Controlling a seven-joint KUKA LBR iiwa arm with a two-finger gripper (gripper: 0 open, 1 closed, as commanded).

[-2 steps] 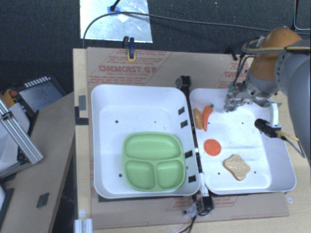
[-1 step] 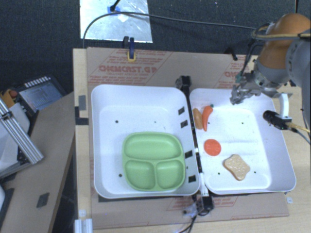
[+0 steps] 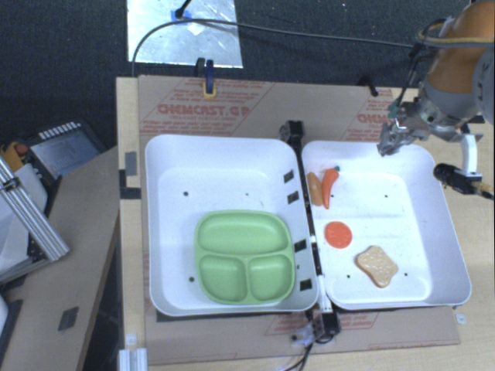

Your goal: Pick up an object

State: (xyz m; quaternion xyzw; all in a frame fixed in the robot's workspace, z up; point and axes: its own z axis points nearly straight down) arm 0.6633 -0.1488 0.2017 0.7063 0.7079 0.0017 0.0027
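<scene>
The right white bin (image 3: 433, 207) holds an orange carrot (image 3: 329, 184) with a green tip, a pale orange piece (image 3: 314, 189) beside it near the left wall, a red round slice (image 3: 338, 234) in the middle, and a tan slice of toast (image 3: 377, 265) toward the front. My gripper (image 3: 389, 141) hangs over the far right rim of this bin, well above and right of the carrot. Nothing shows between its fingers.
The left white bin (image 3: 174, 176) holds a green divided plate (image 3: 244, 256) in its front half. A black clip strip (image 3: 303, 207) joins the two bins. A cable (image 3: 325, 31) runs across the back. A grey device (image 3: 58, 153) sits at the left.
</scene>
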